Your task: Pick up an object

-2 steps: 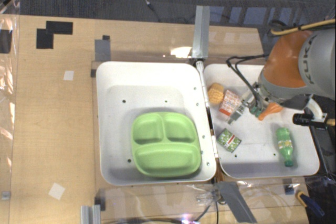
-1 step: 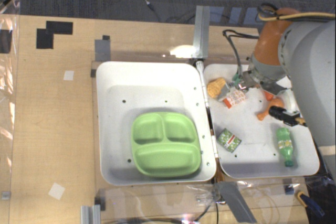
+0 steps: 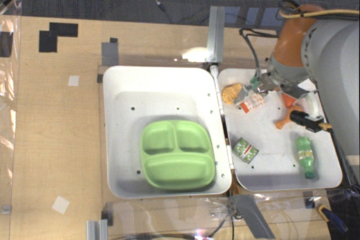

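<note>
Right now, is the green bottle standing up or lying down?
Lying down. The green bottle rests flat on its side on the floor of the right bin, near the front corner.

Lime-green divided plate [image 3: 178, 154], white bins [image 3: 121, 177], green bottle [image 3: 305, 157], green-and-white packet [image 3: 245, 150], orange-banded grey arm [image 3: 315, 48]

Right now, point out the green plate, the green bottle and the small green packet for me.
green plate [image 3: 178, 153], camera view, ridge between its compartments.
green bottle [image 3: 305, 155], camera view, middle of its body.
small green packet [image 3: 245, 149], camera view, centre of its face.
</note>
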You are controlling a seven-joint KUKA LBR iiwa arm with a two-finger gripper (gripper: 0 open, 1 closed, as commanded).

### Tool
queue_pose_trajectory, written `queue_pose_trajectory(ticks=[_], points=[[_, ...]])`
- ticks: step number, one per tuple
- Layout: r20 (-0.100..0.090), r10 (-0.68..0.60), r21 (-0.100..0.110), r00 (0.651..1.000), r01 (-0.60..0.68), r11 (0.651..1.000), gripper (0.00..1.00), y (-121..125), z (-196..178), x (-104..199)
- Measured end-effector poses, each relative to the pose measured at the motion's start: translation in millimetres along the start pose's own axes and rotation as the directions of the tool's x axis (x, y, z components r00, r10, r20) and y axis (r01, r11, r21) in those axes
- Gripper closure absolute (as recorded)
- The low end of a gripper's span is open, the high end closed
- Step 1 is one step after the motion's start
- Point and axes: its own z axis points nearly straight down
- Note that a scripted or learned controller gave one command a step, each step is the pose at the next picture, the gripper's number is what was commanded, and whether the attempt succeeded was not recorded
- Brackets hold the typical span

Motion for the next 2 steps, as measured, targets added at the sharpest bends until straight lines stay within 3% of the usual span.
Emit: queue_pose_trajectory(ticks=[1,2], points=[[-0.003,0.043,-0.001,0.999,-0.043,0.999,1.0,43,-90,48],[-0.008,0.046,0.005,0.999,-0.046,0.999,1.0,35,-97,132]])
